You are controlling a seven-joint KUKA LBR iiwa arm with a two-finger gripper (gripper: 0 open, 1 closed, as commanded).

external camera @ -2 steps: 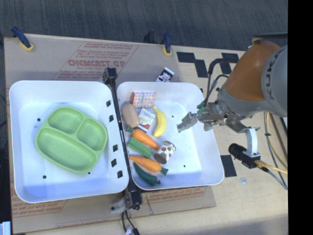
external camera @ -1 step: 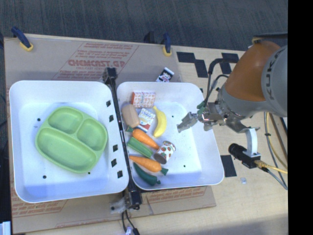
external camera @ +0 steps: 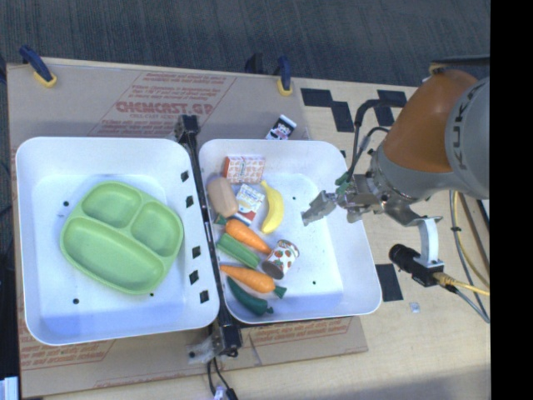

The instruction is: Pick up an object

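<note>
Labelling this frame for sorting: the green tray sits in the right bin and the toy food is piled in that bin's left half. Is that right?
Not quite. The camera view shows the green tray in the left bin, alone. The toy food, such as the banana and carrots, is piled in the left half of the right bin.

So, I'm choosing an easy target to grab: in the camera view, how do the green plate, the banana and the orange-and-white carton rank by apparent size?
Largest to smallest:
1. green plate, far the largest
2. banana
3. orange-and-white carton
The last two look close, so their order is unsure.
</note>
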